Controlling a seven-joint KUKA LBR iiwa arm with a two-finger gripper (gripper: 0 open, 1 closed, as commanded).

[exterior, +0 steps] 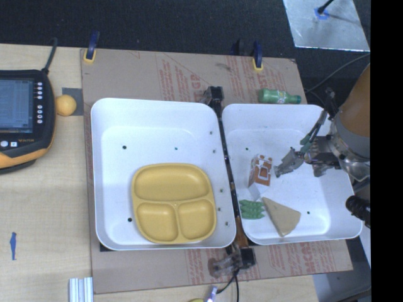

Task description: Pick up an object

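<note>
Gripper [284, 167] open, empty, beside orange-white packet [261, 170] in right bin [296, 117]. Risk: nudging flat packet aside, closing on nothing.

Robotics lab, test-bench setup. Light wood bench [38, 231] topped with a brown cardboard sheet [182, 74] held down by blue clamps [92, 45] at its far edge. Two shallow white bins [157, 124] side by side on the cardboard, joined by black brackets at the seam. A robot teach pendant [22, 121] with screen and orange trim lies at the left, cable attached. Grey arm [352, 131] enters from the right. Contents are toy props: a yellow divided plate [173, 203], a plastic pizza slice [281, 217], a small green bottle [278, 96]. Dark carpet floor behind, with a taped marker patch [324, 14].
</note>
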